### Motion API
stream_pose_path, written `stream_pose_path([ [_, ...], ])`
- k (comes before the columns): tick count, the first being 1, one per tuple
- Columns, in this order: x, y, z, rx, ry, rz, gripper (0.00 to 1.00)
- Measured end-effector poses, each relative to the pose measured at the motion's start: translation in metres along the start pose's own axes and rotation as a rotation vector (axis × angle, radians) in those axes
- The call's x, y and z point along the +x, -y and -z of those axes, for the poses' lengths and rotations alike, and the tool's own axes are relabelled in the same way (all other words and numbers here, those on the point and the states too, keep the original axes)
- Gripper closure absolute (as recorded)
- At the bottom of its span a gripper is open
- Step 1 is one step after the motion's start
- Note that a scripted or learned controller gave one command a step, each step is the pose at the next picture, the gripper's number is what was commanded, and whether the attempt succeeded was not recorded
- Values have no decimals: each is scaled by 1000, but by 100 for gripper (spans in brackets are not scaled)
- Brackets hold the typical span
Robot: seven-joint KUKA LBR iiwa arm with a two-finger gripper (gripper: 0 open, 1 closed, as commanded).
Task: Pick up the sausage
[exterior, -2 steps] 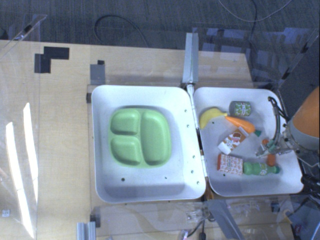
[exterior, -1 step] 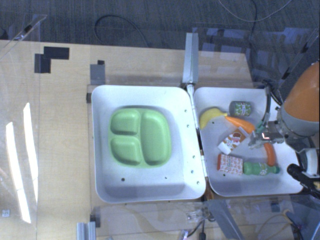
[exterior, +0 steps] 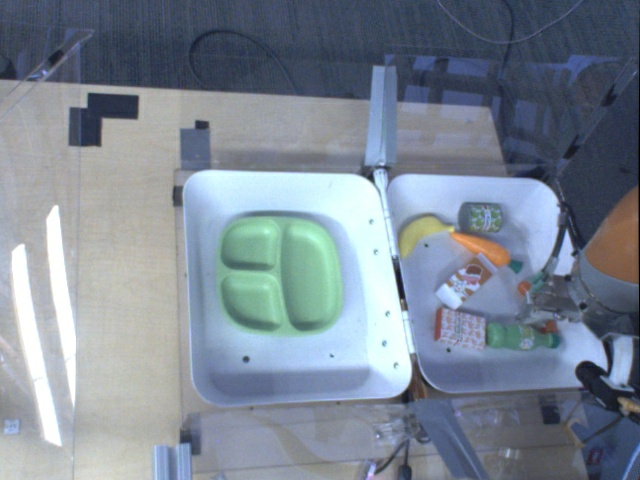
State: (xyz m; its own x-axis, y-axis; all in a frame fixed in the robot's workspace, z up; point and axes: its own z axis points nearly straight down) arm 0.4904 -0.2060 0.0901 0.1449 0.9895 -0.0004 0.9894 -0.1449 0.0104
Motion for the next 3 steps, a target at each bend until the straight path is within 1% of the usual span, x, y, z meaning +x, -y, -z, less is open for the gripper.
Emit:
stream_pose_path([
  [1,51,2,91,3,0,56,100],
  [2,51,2,90,3,0,56,0],
  [3,21,-18,6,2,-5,197,0],
])
